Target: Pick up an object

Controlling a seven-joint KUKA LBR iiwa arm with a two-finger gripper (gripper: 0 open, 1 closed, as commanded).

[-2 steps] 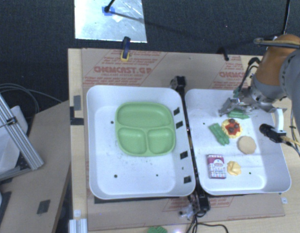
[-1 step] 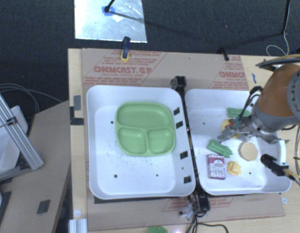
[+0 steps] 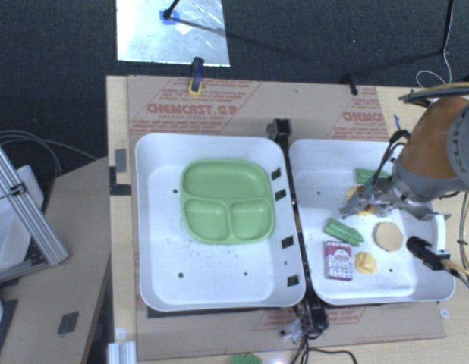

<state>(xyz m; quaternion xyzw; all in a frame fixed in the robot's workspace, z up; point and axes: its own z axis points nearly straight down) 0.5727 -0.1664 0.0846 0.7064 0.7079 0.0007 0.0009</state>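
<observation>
My gripper (image 3: 358, 202) is low in the right bin (image 3: 318, 165), near its middle, on the grey arm (image 3: 435, 154) with an orange band that reaches in from the right. A green piece (image 3: 364, 175) lies just behind the gripper and a long green pod (image 3: 343, 230) just in front of it. A small yellow bit (image 3: 366, 211) peeks out beside the gripper. Toward the front lie a round tan cookie (image 3: 388, 236), a yellow lump (image 3: 365, 262) and a small red box (image 3: 338, 261).
The left bin (image 3: 155, 203) bears a green divided plate (image 3: 226, 201). A black divider with clips (image 3: 289, 203) runs between the two bins. The bins' raised white walls ring both work areas.
</observation>
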